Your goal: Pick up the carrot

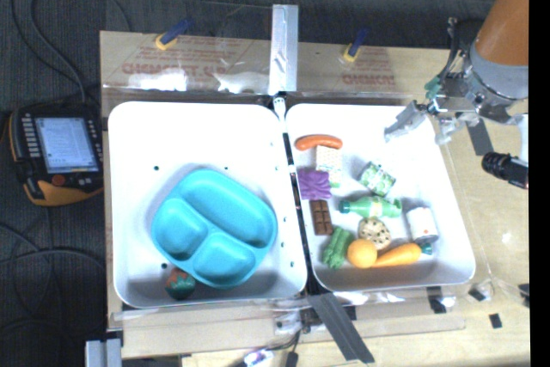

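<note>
Carrot (397,254) lies in the right bin (447,185); the end effector (421,120) hovers released, well apart.

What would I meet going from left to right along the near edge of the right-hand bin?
Green vegetable → orange fruit → carrot → small white can, which sits slightly farther back.

I see an orange carrot (398,253) beside a yellow-orange ball (362,253), a green bottle (371,206) and a brown chocolate bar (321,217). My left white bin (137,133) holds a turquoise tray (215,223).
</note>
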Tool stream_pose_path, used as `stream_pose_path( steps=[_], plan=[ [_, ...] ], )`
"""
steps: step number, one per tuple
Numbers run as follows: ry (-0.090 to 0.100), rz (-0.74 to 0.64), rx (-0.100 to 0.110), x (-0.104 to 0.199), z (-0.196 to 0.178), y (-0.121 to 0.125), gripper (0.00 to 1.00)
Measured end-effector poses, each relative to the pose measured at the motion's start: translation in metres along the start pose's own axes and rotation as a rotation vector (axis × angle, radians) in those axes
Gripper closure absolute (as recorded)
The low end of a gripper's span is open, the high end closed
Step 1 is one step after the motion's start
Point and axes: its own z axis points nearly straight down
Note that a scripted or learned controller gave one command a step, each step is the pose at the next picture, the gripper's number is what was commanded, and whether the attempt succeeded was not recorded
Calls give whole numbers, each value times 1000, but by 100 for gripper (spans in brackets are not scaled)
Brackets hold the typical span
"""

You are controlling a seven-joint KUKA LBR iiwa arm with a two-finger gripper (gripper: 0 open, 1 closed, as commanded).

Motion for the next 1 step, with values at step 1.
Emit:
stream_pose_path(
  steps=[1],
  plan=[
    [1, 3, 2, 4, 104, -66, 0]
  ],
)
